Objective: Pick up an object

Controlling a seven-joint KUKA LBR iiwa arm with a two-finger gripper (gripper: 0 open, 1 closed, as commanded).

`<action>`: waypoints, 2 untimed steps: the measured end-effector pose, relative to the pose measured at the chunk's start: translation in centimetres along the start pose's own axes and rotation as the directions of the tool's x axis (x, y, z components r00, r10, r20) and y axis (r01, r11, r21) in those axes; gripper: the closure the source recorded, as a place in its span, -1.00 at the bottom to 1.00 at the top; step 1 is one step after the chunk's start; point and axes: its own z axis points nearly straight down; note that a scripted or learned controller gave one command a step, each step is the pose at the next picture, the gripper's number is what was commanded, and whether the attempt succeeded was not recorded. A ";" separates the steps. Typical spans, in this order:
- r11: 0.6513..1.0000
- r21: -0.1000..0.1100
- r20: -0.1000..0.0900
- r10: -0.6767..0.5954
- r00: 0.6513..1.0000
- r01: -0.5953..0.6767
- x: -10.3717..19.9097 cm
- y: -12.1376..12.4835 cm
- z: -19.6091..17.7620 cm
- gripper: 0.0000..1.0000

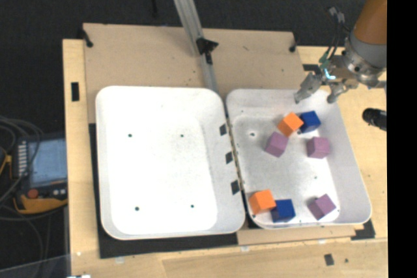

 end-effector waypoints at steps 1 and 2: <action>1.000 -0.004 0.003 -0.003 1.000 0.003 -0.1 0.1 -0.3 -1.00; 1.000 0.000 0.002 0.001 1.000 -0.001 -0.7 0.1 5.8 -1.00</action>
